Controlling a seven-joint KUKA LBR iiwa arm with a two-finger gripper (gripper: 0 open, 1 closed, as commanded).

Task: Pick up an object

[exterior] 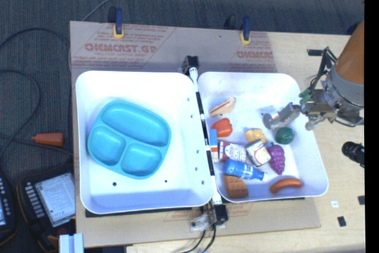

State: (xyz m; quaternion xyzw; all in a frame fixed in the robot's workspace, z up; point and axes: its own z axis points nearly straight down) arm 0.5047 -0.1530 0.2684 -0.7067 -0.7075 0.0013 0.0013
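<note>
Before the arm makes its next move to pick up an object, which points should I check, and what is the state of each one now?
1. Gripper is over the right bin, where the objects lie: ok.
2. An object is between the fingers: not ok, nothing shows there.
3. A target is close: ok, the dark green ball lies just beside the gripper.
4. Target stands free: not ok, the ball is near the yellow piece and the purple grapes.
5. Finger opening is wide enough: cannot tell.
6. Blue divided tray in the left bin is away from the gripper: ok.
</note>
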